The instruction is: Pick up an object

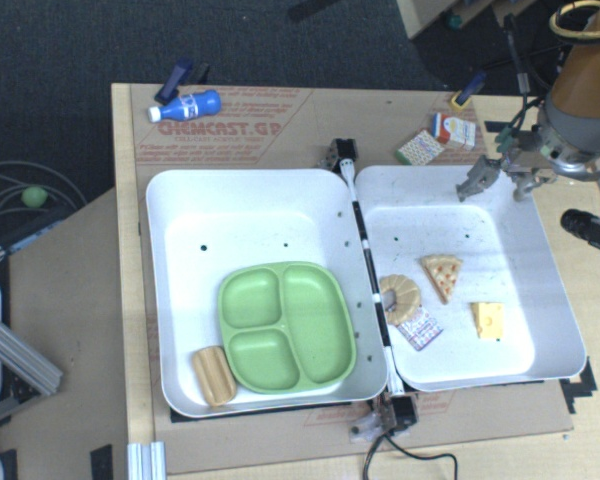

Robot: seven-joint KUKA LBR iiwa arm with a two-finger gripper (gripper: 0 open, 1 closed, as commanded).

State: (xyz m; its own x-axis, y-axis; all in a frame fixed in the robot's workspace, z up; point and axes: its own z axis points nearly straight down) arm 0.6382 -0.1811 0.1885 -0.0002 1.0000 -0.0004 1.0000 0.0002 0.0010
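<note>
Hovering open fingers (500, 180) at right bin's (540, 358) far edge, pizza slice (442, 275) well apart

A robot arm (580, 88) is being shown at the upper right. Its rounded upper segment is being seen as orange-brown, with a pale yellowish ring above it. Below the orange band, a grey metallic wrist collar is being shown. Thin dark cables are being seen running alongside the wrist. At its end, a gripper (500, 180) is being shown, made of two slim grey metal fingers (475, 181) with darker joints.
</note>
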